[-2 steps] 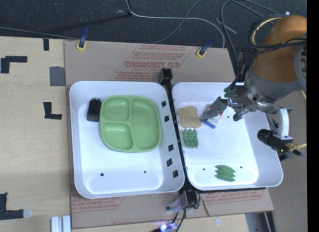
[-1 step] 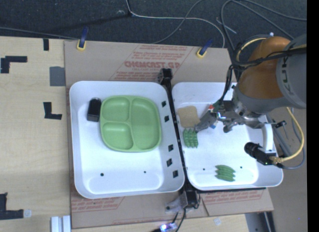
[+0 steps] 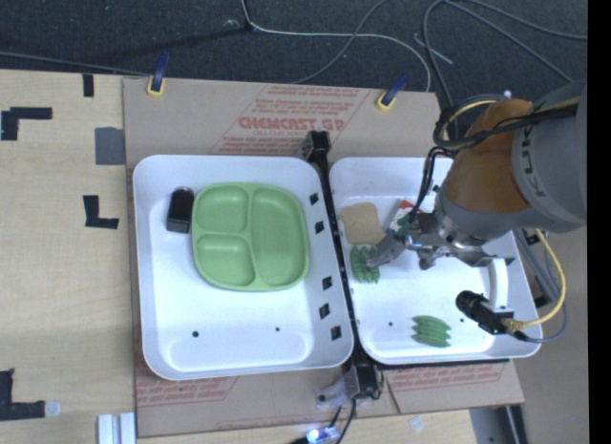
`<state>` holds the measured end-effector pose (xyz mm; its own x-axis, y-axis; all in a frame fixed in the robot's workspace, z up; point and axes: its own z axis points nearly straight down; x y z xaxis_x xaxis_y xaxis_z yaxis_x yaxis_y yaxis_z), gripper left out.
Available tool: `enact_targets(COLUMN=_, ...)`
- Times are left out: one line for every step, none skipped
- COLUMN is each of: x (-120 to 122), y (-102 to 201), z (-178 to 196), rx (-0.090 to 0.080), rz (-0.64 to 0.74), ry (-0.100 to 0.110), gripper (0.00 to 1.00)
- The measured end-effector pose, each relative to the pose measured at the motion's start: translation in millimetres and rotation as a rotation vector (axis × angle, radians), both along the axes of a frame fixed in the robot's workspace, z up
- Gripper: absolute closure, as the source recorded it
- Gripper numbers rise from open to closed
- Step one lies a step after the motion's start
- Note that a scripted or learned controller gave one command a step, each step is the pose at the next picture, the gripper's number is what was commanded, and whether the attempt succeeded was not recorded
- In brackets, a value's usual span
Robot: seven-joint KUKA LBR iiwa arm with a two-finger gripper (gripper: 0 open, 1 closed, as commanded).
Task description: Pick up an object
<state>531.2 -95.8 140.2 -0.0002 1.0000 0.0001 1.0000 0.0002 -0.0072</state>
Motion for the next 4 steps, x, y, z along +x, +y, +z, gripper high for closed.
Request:
enact_targets(x=-1, y=1, z=-54, rx=0.0, rz=0.001, ry=-0.002, gripper=0.0)
enact_targets(x=-1, y=2, z=-41, rx=0.001, rz=0.002, ry=-0.003, gripper=1.0)
enact_targets(x=4, y=2, z=21, rx=0.0, rz=0.001, ry=-0.011, gripper=1.0)
enact_targets(x=11, y=7, z=82, rx=-0.001, rz=0.002, ry=-0.013, gripper=1.0)
